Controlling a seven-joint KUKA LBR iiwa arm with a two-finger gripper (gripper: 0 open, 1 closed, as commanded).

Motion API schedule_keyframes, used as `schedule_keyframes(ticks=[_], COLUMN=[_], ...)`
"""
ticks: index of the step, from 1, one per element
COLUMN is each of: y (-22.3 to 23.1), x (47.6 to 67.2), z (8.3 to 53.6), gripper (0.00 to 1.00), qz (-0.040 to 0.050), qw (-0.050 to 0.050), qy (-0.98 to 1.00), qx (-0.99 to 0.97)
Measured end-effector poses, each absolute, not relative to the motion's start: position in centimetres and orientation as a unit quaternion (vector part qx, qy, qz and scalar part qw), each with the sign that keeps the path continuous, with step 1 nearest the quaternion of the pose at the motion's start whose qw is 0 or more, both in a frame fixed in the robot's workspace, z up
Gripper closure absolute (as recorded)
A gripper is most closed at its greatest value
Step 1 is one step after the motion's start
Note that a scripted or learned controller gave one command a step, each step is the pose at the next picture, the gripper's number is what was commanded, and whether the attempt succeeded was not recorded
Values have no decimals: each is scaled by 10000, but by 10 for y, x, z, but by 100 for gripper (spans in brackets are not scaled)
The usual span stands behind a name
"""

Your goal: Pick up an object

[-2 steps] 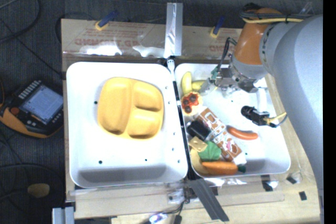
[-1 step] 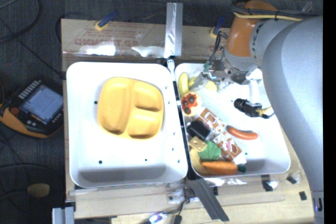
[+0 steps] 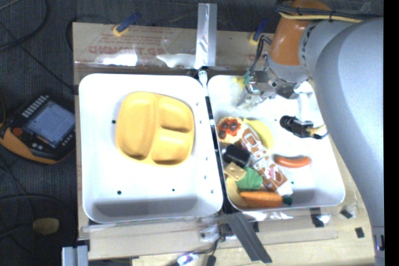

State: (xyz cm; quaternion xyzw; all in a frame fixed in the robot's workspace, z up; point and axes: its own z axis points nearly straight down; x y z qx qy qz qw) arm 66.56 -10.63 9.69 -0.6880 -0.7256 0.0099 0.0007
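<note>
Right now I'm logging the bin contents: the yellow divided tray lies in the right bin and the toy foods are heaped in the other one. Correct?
Not quite. The camera view shows the yellow divided tray lying in the left bin, not the right. The toy foods are heaped in the other one, the right bin.

A handheld pendant [image 3: 42,129] with a dark screen lies on the grey carpet [image 3: 37,22], left of the table [image 3: 100,40], cables [image 3: 25,0] nearby.
</note>
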Motion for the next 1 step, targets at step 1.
schedule_keyframes(ticks=[1], y=[-60], x=[668], z=[184], gripper=[100], qz=[11], qw=[-9], qy=[-7389], qx=[-6738])
